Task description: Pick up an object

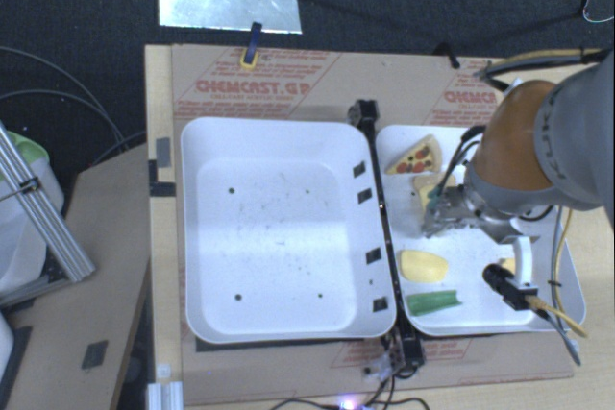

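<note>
Camera view: hand [434, 218] just above yellow piece [423, 266].

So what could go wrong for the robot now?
The end effector is down in the right bin, close beside a pale yellow piece that the arm partly hides, so a grab might miss or just push it. The pizza slice lies near, so it might get bumped. The yellow chip and green pod sit near the wall, where they may be awkward to grab.
</note>
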Action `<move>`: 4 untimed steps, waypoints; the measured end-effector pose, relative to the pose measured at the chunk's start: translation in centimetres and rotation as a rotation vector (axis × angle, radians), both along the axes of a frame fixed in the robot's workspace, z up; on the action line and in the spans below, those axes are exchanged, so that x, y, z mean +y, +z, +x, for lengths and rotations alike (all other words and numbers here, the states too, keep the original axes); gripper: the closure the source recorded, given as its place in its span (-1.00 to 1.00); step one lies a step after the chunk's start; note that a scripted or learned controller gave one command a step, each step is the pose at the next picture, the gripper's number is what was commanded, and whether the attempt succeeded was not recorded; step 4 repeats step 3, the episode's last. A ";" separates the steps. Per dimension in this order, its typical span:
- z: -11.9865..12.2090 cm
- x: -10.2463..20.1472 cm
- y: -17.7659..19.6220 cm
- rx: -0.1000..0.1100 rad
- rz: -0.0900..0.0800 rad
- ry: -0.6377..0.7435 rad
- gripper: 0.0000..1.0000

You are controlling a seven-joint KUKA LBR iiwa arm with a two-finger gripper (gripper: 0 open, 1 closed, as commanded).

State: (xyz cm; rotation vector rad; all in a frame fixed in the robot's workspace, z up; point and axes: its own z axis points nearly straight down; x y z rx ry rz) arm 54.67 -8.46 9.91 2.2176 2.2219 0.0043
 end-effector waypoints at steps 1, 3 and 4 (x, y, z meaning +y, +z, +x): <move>-2.4 7.8 9.0 -0.005 0.004 0.010 1.00; -4.1 13.7 32.1 -0.015 0.003 0.003 1.00; -4.1 13.7 32.1 -0.015 0.003 0.003 1.00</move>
